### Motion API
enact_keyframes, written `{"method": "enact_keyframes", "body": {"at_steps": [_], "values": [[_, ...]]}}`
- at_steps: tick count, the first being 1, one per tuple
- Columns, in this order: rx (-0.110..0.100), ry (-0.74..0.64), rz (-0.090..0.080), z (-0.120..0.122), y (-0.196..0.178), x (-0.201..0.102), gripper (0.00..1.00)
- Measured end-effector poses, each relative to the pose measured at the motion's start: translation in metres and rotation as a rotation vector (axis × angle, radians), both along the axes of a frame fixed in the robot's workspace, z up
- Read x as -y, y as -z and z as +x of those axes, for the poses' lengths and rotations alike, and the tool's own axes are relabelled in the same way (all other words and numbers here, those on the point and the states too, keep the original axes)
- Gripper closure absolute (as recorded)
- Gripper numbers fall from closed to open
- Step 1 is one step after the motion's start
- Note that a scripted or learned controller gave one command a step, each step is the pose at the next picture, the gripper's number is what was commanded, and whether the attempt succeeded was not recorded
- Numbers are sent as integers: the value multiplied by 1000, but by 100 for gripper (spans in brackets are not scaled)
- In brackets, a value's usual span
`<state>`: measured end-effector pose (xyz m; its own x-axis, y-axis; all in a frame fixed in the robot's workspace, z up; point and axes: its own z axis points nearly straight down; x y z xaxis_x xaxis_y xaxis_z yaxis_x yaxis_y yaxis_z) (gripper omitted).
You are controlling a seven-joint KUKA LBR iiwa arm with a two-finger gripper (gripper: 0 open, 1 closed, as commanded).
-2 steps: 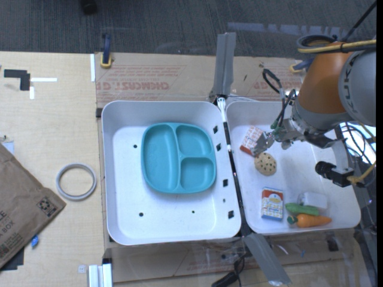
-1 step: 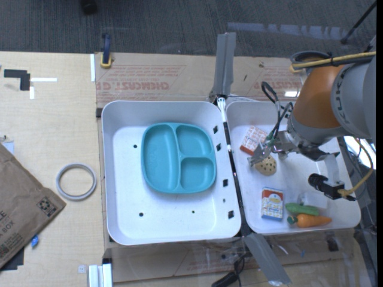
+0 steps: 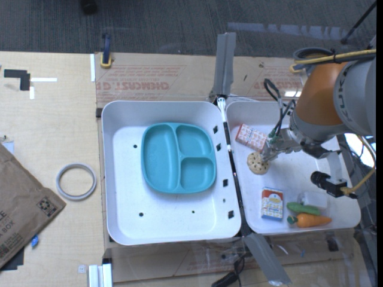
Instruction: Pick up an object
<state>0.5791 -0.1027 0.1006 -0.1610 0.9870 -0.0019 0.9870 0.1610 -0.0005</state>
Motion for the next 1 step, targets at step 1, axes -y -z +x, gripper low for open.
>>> {"method": "enact_keyframes", "body": {"at_steps": [1], "values": [[0, 0, 0, 0, 0, 0, 0]]}}
